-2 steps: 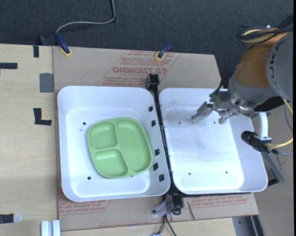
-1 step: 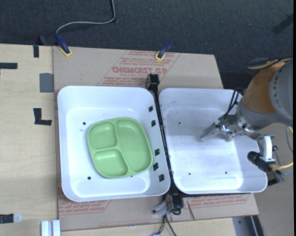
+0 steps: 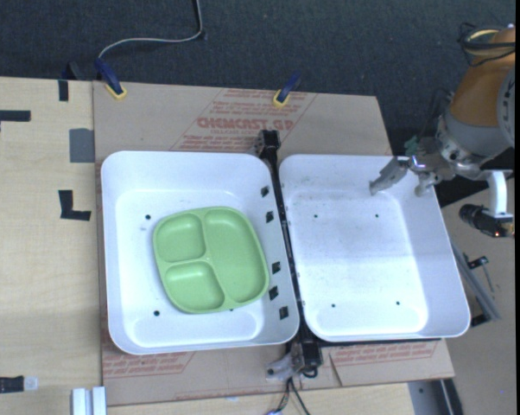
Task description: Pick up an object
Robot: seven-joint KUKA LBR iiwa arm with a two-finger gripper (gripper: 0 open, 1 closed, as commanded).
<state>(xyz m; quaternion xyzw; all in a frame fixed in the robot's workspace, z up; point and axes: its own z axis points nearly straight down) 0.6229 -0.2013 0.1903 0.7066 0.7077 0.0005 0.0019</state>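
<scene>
Arm [image 3: 485, 102] cut off by the right edge past the orange band. Gripper [image 3: 404, 177] small and blurred at the right bin's [image 3: 364, 318] far corner; finger spacing unreadable.

"CHEMCAST GP" in red on the cardboard sheet [image 3: 234, 124]

1. Enters from the right edge of the camera view; grey body with orange band above the wrist [image 3: 485, 93].
2. Wrist angled down and to the left; gripper [image 3: 404, 176] at the far right side of the frame, upper half.
3. Two fingers [image 3: 384, 180] spread apart, pointing left and downward; nothing between them.
</scene>
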